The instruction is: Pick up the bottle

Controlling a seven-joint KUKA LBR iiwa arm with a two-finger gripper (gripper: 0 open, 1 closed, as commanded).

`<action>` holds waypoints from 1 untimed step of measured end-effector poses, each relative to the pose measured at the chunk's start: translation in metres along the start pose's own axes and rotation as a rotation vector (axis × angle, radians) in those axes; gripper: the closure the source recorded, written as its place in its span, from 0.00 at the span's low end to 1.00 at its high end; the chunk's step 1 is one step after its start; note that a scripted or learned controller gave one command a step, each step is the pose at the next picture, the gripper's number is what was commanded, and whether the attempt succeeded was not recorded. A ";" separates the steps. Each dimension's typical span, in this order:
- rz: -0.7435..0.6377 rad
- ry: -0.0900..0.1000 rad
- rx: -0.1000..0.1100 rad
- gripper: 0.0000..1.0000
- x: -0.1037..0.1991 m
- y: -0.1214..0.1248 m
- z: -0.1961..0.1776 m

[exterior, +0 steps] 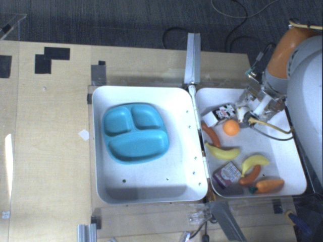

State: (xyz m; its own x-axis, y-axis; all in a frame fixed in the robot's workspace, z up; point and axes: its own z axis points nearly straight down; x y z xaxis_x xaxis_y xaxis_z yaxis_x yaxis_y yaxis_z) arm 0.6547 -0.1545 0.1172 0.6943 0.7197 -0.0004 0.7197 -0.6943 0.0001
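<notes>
In the left bin (146, 180), a blue divided plate (135, 132). In the right bin (212, 97), towards its far wall, a small white-and-dark bottle (223, 113) lying just above an orange ball (231, 128). Just right of the bottle, the gripper (246, 113), low over the bin; impossible to tell whether released or clenched

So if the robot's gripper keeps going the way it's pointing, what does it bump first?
Probably the orange ball. The gripper points down and leftward in the right bin, and the ball lies just ahead. Depth is unclear; a black-and-white item sits close beside.
</notes>
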 end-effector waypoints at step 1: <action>0.030 0.004 -0.006 0.00 -0.027 0.036 -0.141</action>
State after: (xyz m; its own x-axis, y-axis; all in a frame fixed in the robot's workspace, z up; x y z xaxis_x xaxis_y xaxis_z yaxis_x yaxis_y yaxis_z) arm 0.6616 -0.1986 0.2583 0.7156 0.6985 0.0036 0.6985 -0.7156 0.0064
